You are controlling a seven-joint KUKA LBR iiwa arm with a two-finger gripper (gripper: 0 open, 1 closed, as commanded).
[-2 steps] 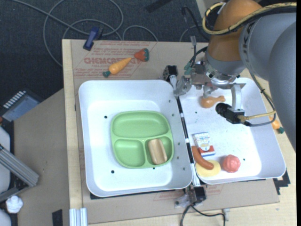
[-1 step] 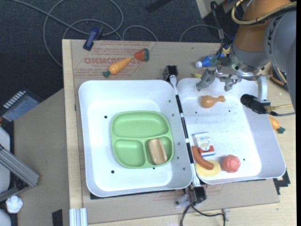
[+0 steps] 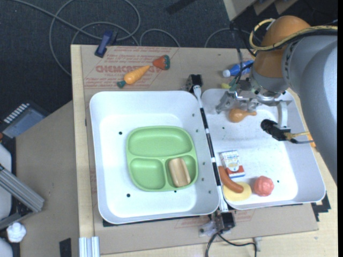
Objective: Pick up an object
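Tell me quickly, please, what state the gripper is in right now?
Gripper: low over the far end of the right bin, at a small orange object; a grip on it cannot be told.

Dark carpet (image 3: 48, 63) is seen across the upper left of the frame, crossed by looping grey cables (image 3: 96, 9). A cardboard-topped bench (image 3: 86, 197) is set at centre.
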